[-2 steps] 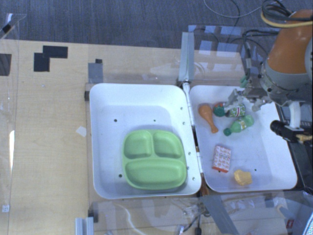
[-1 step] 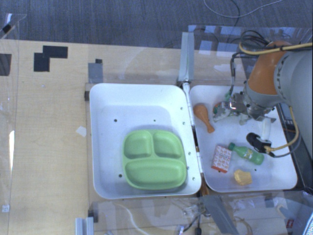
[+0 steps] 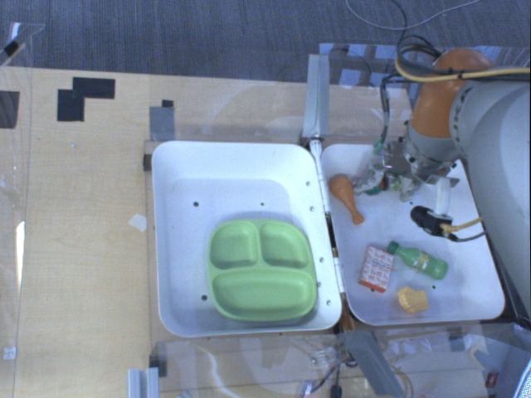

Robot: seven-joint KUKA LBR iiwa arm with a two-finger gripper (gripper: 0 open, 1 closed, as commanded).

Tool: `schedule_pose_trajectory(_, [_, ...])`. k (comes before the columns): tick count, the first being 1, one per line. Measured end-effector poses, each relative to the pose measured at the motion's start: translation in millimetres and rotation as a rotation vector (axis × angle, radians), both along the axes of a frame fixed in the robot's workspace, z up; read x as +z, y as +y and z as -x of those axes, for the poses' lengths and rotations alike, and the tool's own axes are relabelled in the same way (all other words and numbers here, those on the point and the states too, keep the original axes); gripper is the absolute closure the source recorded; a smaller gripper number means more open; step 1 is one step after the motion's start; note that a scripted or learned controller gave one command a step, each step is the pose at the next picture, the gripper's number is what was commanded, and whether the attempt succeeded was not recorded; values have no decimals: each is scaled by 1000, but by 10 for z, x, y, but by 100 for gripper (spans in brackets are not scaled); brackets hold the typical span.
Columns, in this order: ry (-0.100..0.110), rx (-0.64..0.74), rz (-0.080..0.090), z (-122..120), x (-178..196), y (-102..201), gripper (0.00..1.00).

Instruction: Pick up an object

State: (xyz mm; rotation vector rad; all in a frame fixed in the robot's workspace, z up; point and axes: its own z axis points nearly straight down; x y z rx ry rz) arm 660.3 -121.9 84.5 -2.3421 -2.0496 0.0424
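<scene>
Two white bins sit side by side: the left bin [image 3: 166, 222] and the right bin [image 3: 481, 288]. The left bin holds one thing, a green divided plate [image 3: 262, 269]. The right bin holds four: one drumstick [image 3: 345, 196], one red-and-white box [image 3: 377, 269], one green bottle [image 3: 418, 260] and one yellow lump [image 3: 412, 300], all right of the plate.
</scene>
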Motion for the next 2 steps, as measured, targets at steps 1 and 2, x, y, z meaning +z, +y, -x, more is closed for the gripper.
schedule_pose_trajectory(1, [6,6,1,7,104,3,100])
schedule_pose_trajectory(2, [-47,206,1,-100,1028,799,100])
